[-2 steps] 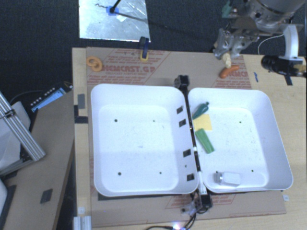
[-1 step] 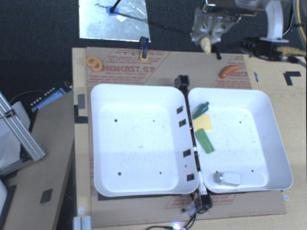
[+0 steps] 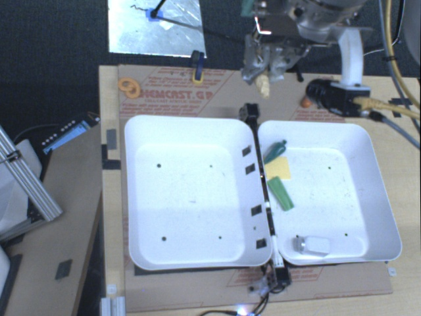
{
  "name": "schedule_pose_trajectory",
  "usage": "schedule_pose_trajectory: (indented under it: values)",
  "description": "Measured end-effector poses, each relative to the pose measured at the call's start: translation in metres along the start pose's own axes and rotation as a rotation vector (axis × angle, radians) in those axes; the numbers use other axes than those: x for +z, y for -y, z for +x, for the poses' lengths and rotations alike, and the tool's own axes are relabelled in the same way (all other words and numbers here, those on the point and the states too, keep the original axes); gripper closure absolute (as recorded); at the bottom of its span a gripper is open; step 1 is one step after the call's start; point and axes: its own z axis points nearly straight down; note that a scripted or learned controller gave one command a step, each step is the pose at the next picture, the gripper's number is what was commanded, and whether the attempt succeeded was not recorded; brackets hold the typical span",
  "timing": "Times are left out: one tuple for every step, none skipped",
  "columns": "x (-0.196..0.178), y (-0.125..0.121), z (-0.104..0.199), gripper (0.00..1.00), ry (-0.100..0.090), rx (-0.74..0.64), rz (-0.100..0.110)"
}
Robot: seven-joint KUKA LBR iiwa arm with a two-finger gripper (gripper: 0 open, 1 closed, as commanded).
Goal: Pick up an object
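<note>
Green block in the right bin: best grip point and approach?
Take the green block across its narrow width at mid-length, coming straight down. It lies flat and slanted, long sides free; its upper end meets the yellow piece, so rotate the gripper to match its diagonal.

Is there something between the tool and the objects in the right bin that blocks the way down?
Nothing visible blocks it. The tool hangs above the bench beyond the bins, a pale object at its tip. The green piece, yellow piece and clear item lie uncovered in the right bin.
</note>
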Motion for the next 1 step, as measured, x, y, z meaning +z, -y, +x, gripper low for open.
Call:
schedule_pose_trajectory:
  values:
    - [-0.0008, 0.0350, -0.1075, 1.00, 0.003, 0.018, -0.002]
